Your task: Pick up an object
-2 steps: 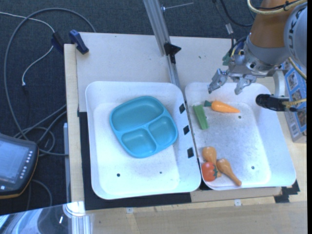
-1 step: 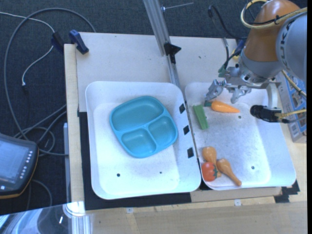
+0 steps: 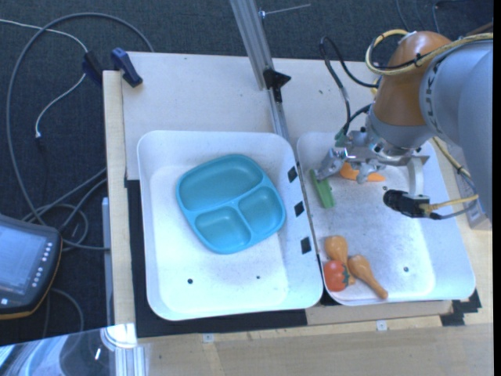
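Observation:
My gripper (image 3: 350,161) hangs low over the far part of the right bin (image 3: 407,245). Partly hidden under it lies a small orange piece (image 3: 366,175), and whether the gripper touches that piece cannot be made out. A green stick (image 3: 322,189) lies just left of the gripper, along the bin's left wall. Near the front left corner of the bin sit an orange-yellow gourd shape (image 3: 337,247), a red tomato (image 3: 335,275) and a tan drumstick-like piece (image 3: 367,276), close together.
The left bin (image 3: 156,210) holds a blue divided plate (image 3: 230,202). A metal pole (image 3: 252,30) slants down to the gap between the bins. The arm's grey body and orange band (image 3: 407,84) cover the right bin's far right corner. Cables trail on the floor at left.

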Robot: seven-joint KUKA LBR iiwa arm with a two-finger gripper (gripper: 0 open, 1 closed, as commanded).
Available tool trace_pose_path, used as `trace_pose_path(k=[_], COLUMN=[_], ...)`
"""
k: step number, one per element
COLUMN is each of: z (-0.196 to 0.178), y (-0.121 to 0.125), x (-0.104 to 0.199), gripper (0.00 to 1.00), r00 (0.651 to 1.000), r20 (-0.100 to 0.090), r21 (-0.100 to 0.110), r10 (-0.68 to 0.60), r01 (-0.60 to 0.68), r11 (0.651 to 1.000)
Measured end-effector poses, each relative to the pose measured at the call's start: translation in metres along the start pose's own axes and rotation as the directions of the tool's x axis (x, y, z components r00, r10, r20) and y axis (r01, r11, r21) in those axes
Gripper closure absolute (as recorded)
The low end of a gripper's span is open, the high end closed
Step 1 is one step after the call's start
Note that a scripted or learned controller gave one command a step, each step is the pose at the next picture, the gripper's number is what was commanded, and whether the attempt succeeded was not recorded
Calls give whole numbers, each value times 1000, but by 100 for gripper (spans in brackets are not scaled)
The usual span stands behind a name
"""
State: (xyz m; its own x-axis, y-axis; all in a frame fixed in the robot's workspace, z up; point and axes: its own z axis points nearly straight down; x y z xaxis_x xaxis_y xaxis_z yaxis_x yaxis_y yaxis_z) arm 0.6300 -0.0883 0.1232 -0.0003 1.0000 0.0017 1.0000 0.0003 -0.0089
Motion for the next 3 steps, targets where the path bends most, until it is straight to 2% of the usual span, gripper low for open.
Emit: trace_pose_path(k=[1,2,3], z=[-16,-63,-121], y=[2,-1,6], x=[0,7,16], gripper=[100,100,100], r00=[1000,1000,1000], r20=[0,2,2], r21=[-10,-16,-18], r10=[0,-1,-2], r01=[0,1,2], r11=[1000,1000,1000])
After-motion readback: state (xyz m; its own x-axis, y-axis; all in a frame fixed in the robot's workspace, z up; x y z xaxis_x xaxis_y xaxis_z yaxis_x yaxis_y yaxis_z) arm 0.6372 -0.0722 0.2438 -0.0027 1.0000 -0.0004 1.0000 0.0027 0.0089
